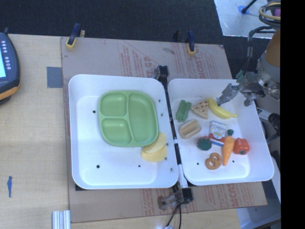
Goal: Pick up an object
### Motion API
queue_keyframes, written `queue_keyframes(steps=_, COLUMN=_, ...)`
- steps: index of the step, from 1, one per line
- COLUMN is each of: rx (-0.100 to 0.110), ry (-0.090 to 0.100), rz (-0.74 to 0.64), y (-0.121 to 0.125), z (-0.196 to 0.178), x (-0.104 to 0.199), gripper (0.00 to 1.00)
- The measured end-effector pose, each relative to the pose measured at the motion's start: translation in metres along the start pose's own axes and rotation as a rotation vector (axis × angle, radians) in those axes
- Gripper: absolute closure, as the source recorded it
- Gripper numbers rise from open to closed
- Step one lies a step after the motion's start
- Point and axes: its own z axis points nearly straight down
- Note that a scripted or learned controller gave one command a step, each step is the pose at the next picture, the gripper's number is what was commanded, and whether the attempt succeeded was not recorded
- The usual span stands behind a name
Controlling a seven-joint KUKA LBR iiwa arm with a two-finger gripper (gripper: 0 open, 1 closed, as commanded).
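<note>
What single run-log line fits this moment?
gripper: above right bin | nearest: banana | holding: nothing seen | pick: not yet

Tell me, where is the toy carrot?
The carrot lies in the right bin, toward its near right side, between the pretzel and the red pepper.

Robotics lab test station: wooden surface with cardboard sheet held by spring clamps, two white bins of toy plastic food, a teach pendant at left, cabling below, dark carpeted floor beyond.
</note>
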Motion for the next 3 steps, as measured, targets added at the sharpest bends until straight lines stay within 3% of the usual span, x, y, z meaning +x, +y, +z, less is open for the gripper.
queue_keyframes(steps=1, rx=-0.001, ry=-0.002, rz=-0.003, y=0.043, z=0.047, x=0.004, gripper=0.0)
queue_keyframes(steps=2, rx=0.011, ry=0.002, rz=0.003, y=-0.02, z=0.145, x=-0.02, gripper=0.0)
queue_keyframes(steps=3, rx=-0.004, ry=-0.001, rz=-0.005, y=0.034, z=0.147, x=0.018, gripper=0.0)
